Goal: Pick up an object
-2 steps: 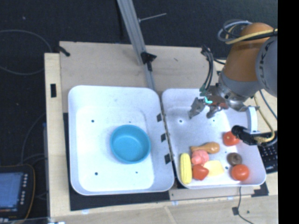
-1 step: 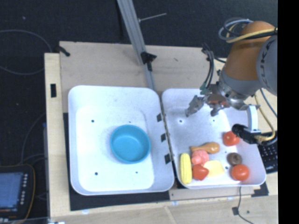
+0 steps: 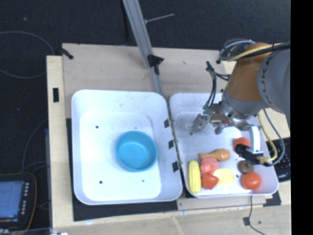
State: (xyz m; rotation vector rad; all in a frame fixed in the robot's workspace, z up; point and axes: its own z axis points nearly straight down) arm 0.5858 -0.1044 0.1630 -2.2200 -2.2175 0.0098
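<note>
Pale wood makes up the bench (image 3: pixel 112 65), with two shallow white bins side by side on it and dark floor beyond. Over the bare upper part of the right bin (image 3: pixel 186 106) the gripper (image 3: pixel 208 124) hangs with its jaws spread and nothing between them; one finger (image 3: pixel 197 125) points left and the other sits nearer the wrist, though the small, soft view makes the exact gap hard to judge. Below it, along the bin's near edge, the objects lie crowded: a tan chicken leg (image 3: pixel 215 155) nearest the jaws, a pink piece (image 3: pixel 209 165) touching it, a yellow block (image 3: pixel 225 176), a red tomato (image 3: pixel 209 181) and an ear of corn (image 3: pixel 194 176) against the left wall. Further right lie a second red tomato (image 3: pixel 251 180), a brown lump (image 3: pixel 245 166) and a red piece (image 3: pixel 241 144) partly behind a black fitting on the arm. The arm (image 3: pixel 252 80), with its orange band, comes in from the right. The left bin (image 3: pixel 88 146) holds a blue bowl (image 3: pixel 136 151). To do the pick well, I would choose a piece with free sides, probably the second red tomato, which lies a little apart from the pile, centre the jaws across its width, descend straight, and close only when both fingers have room beside it; the crowded cluster risks a finger landing on a neighbour.
</note>
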